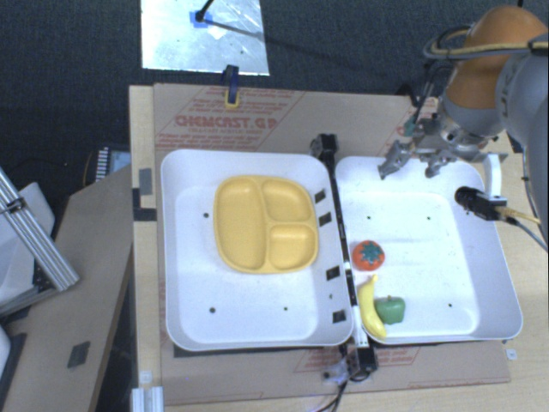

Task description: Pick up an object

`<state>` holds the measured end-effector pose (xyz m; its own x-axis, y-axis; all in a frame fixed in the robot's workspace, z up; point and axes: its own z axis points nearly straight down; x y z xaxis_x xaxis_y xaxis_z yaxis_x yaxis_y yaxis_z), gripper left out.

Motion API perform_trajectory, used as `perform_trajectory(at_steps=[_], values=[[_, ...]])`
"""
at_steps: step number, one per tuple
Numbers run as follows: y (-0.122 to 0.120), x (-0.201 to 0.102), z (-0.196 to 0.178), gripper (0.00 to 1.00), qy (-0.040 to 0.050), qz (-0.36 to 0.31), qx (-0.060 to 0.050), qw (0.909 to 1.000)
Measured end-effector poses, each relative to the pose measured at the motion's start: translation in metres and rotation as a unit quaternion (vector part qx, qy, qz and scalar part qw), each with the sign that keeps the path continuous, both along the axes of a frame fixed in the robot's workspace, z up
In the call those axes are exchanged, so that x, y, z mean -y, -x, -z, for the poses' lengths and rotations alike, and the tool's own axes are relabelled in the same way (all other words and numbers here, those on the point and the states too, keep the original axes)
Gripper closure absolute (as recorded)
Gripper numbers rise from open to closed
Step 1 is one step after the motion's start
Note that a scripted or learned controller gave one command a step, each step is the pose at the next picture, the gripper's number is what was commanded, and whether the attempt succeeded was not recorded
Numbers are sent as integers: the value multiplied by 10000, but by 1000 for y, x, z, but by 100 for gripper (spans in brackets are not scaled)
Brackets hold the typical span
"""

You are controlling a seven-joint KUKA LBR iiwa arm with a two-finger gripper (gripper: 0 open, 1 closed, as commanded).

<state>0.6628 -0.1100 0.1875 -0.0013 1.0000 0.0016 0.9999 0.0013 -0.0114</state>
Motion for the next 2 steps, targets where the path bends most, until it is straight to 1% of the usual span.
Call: perform_trajectory(at_steps=[1, 2], values=[[-3, 0, -8, 0, 8, -10, 64, 10000], [4, -1, 52, 0, 8, 0, 48, 10000]])
